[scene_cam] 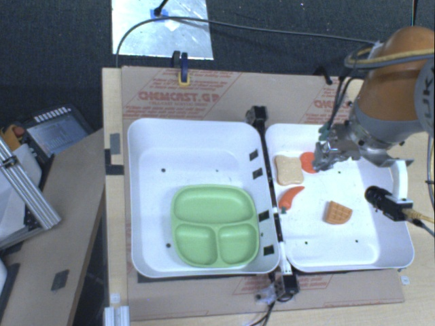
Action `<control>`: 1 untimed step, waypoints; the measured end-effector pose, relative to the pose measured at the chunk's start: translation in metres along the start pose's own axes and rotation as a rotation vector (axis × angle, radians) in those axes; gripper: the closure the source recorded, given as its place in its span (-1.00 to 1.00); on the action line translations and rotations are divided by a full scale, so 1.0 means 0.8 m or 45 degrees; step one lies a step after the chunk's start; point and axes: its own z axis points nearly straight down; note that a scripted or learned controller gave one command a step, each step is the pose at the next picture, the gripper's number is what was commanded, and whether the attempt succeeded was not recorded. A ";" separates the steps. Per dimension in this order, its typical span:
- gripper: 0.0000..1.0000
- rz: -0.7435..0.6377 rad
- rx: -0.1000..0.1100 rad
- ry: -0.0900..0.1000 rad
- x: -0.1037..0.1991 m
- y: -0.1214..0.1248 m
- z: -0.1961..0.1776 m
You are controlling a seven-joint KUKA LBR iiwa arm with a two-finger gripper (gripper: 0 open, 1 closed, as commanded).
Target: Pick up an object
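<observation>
In the right bin [353,250] lie a slice of toast [289,170], a red round piece [308,161], an orange-red curved piece [291,196] and a small waffle [337,213]. My gripper [323,158] hangs low over the upper part of that bin, just right of the red round piece and close to touching it. The toast lies a little to the gripper's left. The waffle sits well below and to the right of the gripper. Nothing shows between the gripper and the bin floor.
The left bin [156,148] holds a green three-compartment plate [213,224]. Black clips [258,117] sit along the divider between the bins. A black connector [384,202] juts in over the right bin's right rim. The arm's body [391,107] overhangs the upper right corner.
</observation>
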 end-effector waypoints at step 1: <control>1.00 0.000 0.001 0.000 0.058 -0.005 0.021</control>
